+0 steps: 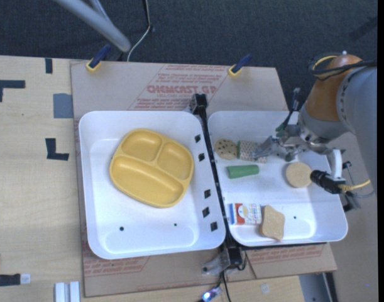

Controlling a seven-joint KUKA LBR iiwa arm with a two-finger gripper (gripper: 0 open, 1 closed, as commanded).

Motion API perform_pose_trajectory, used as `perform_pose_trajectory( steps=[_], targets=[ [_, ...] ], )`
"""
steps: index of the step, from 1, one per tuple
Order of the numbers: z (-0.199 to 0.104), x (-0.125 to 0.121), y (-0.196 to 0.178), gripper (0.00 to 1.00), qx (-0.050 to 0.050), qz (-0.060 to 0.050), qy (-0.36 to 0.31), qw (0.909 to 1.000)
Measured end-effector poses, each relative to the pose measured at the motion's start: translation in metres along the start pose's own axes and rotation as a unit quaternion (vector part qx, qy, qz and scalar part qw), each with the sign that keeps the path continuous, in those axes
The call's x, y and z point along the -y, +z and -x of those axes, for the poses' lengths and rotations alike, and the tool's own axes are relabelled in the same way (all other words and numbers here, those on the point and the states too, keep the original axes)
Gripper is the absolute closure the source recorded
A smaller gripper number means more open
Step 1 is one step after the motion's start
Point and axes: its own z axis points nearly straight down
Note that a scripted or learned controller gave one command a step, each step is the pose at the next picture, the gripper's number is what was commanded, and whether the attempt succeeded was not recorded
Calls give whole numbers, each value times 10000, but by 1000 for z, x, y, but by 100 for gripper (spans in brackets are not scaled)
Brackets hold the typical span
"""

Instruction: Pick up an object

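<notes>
My pincer (269, 146) hangs low in the right white plastic bin (330, 231), just beside a small green-patterned block (247, 150) and a speckled round cookie (225, 148). Below them lies a green cylinder (242, 170); a tan disc (298, 175) sits to its right. A yellow divided tray (152, 167) (slightly askew) occupies the left bin (97, 231).
</notes>
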Motion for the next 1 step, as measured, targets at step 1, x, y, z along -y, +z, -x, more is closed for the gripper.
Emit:
perform_pose_trajectory(
  steps=[1],
  targets=[
    [-2,-4,-16,100,-15,48,-13,10000]
  ],
)
